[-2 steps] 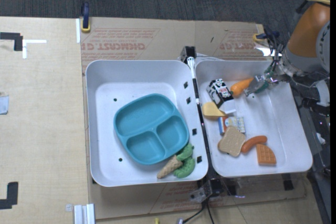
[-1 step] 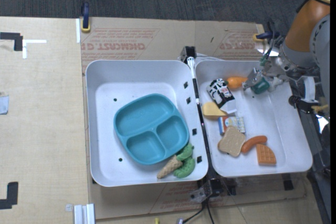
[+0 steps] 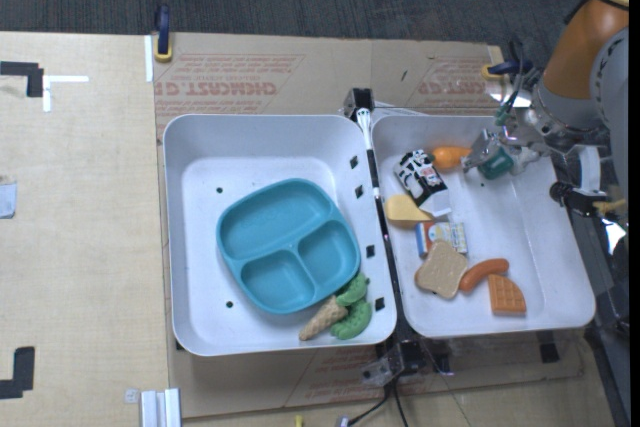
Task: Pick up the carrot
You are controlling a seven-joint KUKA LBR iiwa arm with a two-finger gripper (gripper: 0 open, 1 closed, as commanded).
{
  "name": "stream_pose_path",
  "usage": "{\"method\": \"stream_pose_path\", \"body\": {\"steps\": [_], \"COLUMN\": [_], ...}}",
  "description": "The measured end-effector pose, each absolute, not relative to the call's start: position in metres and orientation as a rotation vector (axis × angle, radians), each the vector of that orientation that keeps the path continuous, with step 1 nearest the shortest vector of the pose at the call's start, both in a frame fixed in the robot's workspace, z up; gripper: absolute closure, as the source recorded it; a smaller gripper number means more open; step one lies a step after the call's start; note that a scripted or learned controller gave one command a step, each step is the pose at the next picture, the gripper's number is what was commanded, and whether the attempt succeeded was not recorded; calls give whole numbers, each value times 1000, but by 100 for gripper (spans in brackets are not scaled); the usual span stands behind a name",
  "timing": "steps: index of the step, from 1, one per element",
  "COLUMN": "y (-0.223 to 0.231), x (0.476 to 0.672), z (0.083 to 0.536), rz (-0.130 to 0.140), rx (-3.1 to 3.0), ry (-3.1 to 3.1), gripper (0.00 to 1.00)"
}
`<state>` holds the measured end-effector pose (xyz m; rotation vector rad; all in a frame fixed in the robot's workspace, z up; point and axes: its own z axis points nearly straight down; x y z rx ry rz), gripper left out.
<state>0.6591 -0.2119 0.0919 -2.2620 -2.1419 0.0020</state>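
Note:
The carrot (image 3: 450, 156) is a small orange piece lying near the back of the right bin (image 3: 545, 255), just right of a black-and-white milk carton (image 3: 420, 175). My gripper (image 3: 488, 162) hangs low over the same bin, immediately right of the carrot, its tip close to the carrot's right end. Whether it touches the carrot I cannot tell. The grey arm with its orange band (image 3: 585, 45) reaches in from the upper right.
Also in the right bin are a yellow cheese wedge (image 3: 405, 209), a small carton (image 3: 443, 237), a bread slice (image 3: 441, 270), a sausage (image 3: 484, 271) and an orange wedge (image 3: 507, 296). The left bin (image 3: 190, 215) holds a blue divided plate (image 3: 288, 253), a green item (image 3: 352, 308) and a beige item (image 3: 320, 320).

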Motion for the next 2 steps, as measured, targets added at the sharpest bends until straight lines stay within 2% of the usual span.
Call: {"method": "stream_pose_path", "body": {"steps": [2], "y": [-212], "x": [659], "z": [92], "rz": [2], "rx": [-2262], "ry": [-2142], "gripper": [0]}}
